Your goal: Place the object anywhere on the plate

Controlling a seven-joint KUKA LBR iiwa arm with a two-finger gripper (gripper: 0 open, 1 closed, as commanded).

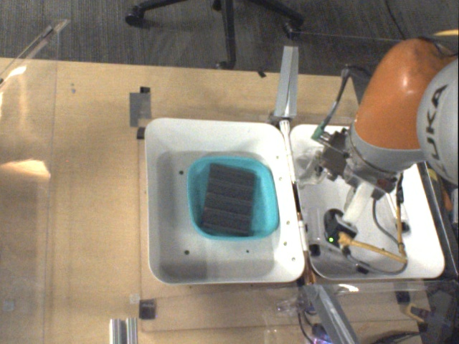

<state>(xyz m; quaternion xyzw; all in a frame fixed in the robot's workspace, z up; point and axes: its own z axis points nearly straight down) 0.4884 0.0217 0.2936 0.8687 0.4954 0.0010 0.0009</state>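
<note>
Claw [328, 160] hangs over the right bin [424, 244], at that bin's back corner nearest the divider; arm [401, 99] w/ orange band covers much of it from above. Can't tell whether the claw is open or closed, nor whether it has anything in it: too hidden & blurred.

Task obj = dark grey ridged block [229, 198]. It sits well to view-left of the claw, across the divider, in the left bin [163, 192]. Block lies flat on the teal plate [268, 192], approx centred, ridges running across it, all inside the plate's rim. Apart from the claw, no contact.

Plate rests on the left bin's floor, roughly mid-bin, its near edge just view-left of the claw beyond the bin wall.

Both bins on the pale wood table [72, 228]. Grey metal post [287, 81] stands just behind the claw, at the gap between the bins. Far behind, off the table: black chair base [226, 9] on grey carpet.
</note>
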